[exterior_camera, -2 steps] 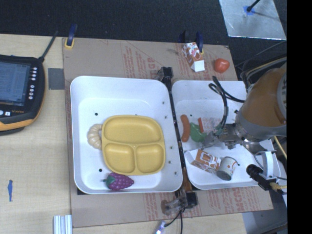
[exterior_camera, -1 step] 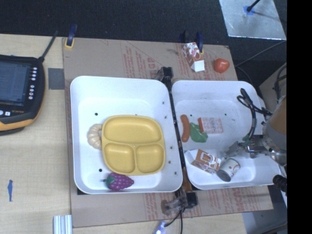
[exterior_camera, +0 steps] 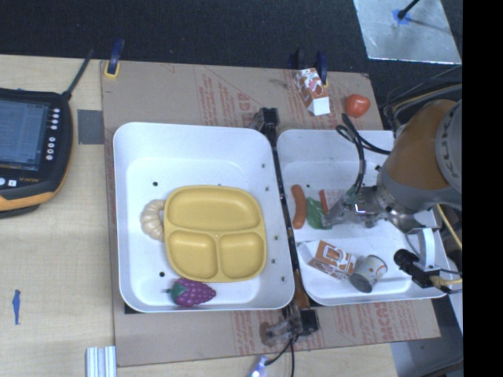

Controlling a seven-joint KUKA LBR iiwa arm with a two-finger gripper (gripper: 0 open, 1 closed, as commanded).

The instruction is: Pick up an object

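The grey arm with the orange band (exterior_camera: 420, 159) is reaching in from the right over the right shallow white bin (exterior_camera: 314, 144). Its two-finger gripper (exterior_camera: 336, 213) is sitting low in the middle of that bin, pointing left. Whether it is released or clenched: cannot tell, since the tip is dark and blurring into the items beneath it. Nothing is visibly being grasped.

The gripper tip is lying right at a green toy piece (exterior_camera: 316, 214), with a small red sliver (exterior_camera: 323, 201) just above that. A reddish-brown toy sausage (exterior_camera: 299, 206) is lying upright along the bin's left wall, just left of the green piece. Nearer the front wall, an orange-and-white printed carton (exterior_camera: 332, 260) is lying flat, and a small grey tin can (exterior_camera: 367, 272) is lying on its side just to its right.

The left shallow white bin (exterior_camera: 141, 148) is holding a yellow three-compartment plastic plate (exterior_camera: 214, 232). A beige ridged toy pastry (exterior_camera: 152, 218) is touching the plate's left edge. A purple toy grape bunch (exterior_camera: 191, 293) is sitting at the plate's front left corner.

Behind the bins, on the brown cardboard sheet (exterior_camera: 196, 100), a small red-and-white carton (exterior_camera: 312, 90) is standing beside a red toy tomato (exterior_camera: 357, 105). A black-and-orange handheld control pendant (exterior_camera: 31, 148) is resting on the wooden bench at far left.
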